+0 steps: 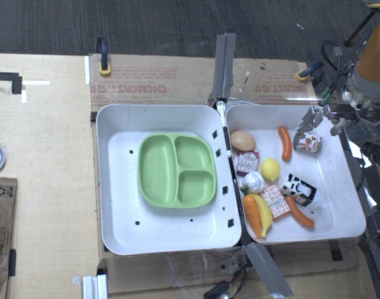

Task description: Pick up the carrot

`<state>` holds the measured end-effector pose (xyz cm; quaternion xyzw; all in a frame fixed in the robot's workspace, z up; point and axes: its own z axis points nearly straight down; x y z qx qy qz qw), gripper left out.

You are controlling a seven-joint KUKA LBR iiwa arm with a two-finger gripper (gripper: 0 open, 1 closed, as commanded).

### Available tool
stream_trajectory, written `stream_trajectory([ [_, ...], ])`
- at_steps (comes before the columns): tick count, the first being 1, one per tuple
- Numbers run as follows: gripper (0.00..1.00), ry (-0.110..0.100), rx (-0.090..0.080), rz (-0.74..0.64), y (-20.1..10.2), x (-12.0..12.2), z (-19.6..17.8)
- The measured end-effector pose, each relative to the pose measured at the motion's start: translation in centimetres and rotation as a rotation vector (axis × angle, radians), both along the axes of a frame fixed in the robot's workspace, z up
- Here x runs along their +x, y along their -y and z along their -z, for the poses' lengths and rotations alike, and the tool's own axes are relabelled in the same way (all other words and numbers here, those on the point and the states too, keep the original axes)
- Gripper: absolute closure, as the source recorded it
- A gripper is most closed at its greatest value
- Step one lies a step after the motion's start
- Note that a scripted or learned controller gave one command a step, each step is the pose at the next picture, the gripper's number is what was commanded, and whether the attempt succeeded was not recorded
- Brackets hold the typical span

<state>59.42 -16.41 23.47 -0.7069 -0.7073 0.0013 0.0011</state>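
Observation:
The carrot point(251, 213) is orange with a green top and lies near the front left corner of the right bin point(339, 229). A yellow banana point(263, 214) presses against its right side. My gripper point(317, 123) hangs over the back right part of that bin, far from the carrot. It is just above a small white and red object point(309, 143). I see nothing held in it.
The right bin also holds a brown egg-shaped item point(243, 140), a lemon point(270, 169), two sausages point(285, 143) point(300, 212), small printed packets point(247, 164) and a black and white item point(299, 188). A green divided plate point(176, 170) lies in the left bin point(115, 229).

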Motion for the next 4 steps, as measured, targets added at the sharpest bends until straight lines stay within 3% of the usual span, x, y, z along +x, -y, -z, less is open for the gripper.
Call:
stream_trajectory([
  [1, 0.00, 0.001, -0.002, 0.250, 0.0, -4.5, -10.1],
  [2, 0.00, 0.000, -0.001, 0.181, -2.5, 2.0, -0.8],
  [3, 0.00, 0.002, -0.002, 0.233, -3.5, 2.2, -7.4],
  [4, 0.00, 0.009, -0.001, -0.132, -6.1, 0.9, 13.8],
])
